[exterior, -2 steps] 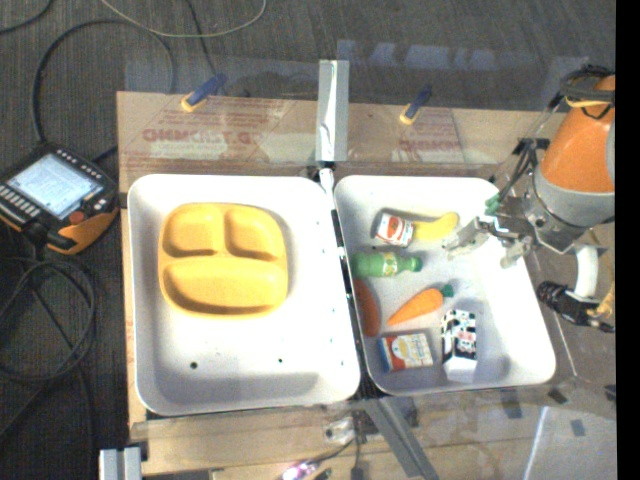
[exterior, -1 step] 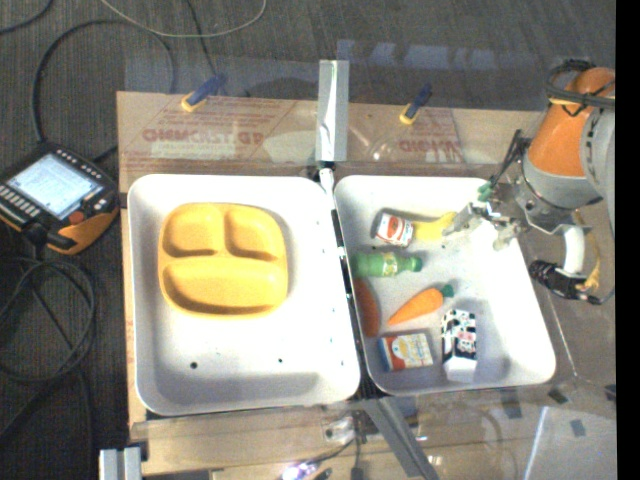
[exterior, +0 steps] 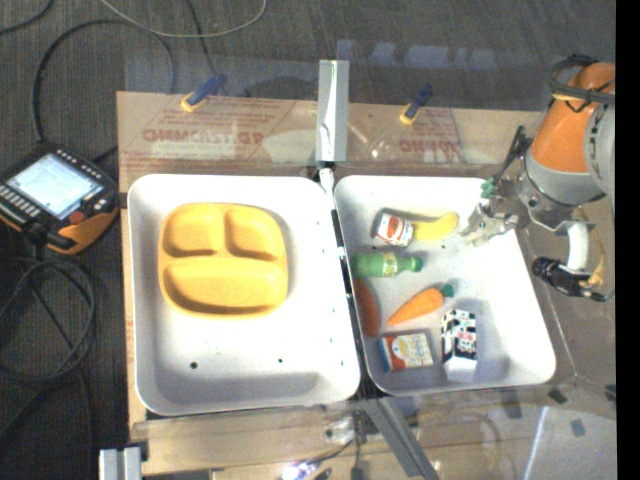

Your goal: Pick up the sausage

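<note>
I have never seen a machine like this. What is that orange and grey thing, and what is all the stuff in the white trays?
That is a grey robot arm with an orange band, seen by one camera looking down from above. Its two-finger gripper hovers over the right white bin, near a yellow toy banana, holding nothing. That bin also has a small red-and-white can, a green bottle, an orange toy carrot, a reddish-brown sausage by the left wall, a small orange carton and a black-and-white milk carton. The left white bin holds a yellow divided plate.
</note>
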`<state>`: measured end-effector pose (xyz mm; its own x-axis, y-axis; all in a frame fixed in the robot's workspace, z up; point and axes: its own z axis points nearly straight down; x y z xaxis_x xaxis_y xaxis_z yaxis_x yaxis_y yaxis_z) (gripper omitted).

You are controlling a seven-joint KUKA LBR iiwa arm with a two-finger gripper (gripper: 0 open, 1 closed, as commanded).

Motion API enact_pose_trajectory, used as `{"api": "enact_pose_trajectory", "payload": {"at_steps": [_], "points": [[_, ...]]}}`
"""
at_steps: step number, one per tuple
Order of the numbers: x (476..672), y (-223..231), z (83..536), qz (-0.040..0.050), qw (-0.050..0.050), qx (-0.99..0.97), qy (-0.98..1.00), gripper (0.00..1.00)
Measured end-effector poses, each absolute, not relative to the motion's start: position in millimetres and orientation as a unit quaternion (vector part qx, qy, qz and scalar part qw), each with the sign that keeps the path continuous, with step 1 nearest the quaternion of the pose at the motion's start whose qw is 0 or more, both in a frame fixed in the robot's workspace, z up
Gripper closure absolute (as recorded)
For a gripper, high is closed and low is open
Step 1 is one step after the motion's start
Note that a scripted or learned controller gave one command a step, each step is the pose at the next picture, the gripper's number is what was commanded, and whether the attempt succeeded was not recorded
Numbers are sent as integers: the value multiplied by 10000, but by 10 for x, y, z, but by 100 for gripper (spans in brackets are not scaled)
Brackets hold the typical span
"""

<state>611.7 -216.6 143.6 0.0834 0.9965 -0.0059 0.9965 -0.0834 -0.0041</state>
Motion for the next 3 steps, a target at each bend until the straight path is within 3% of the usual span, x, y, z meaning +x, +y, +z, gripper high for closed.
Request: {"api": "enact_pose_trajectory", "payload": {"at_steps": [1,3], "points": [[6218,-1958,2372,-18,6,7993,6009,100],[6222,-1958,2546,-63,25,7983,6022,100]]}}
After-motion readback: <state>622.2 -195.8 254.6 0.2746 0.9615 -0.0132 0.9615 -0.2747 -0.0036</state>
